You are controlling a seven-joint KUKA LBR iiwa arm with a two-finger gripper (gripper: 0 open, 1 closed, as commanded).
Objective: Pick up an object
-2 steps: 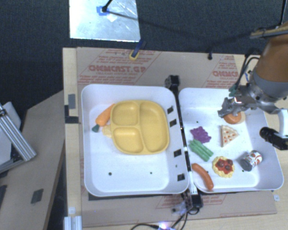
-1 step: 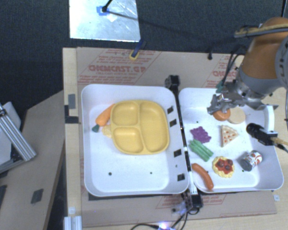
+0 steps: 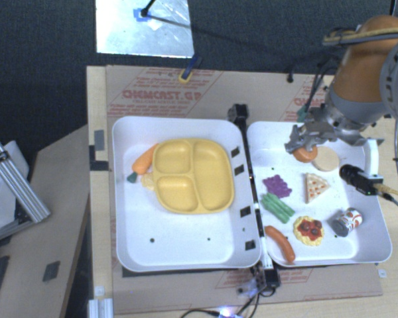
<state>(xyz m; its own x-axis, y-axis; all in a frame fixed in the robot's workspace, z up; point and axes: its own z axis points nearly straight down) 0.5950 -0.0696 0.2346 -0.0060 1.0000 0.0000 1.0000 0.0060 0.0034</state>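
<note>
Two shallow white bins sit side by side on the bench, the left bin and the right bin, with a black divider strip between them. The left bin holds a yellow compartment tray with three sections, lying slightly tilted in plan; a toy carrot rests against the tray's left edge, touching it, with a small green piece at its lower tip. The right bin holds the smaller items: a green bean pod, a toy sausage, a purple grape bunch, a pizza slice, a round spaghetti portion with red sauce, a small tin can lying on its side, a pale round biscuit and an orange round item. The gripper is low over the orange round item at the bin's upper edge; whether it is open, closed or gripping cannot be told from this angle. Red lettering on the cardboard sheet beneath the bins reads roughly "CHEMCAST GP", repeated in part elsewhere.
</note>
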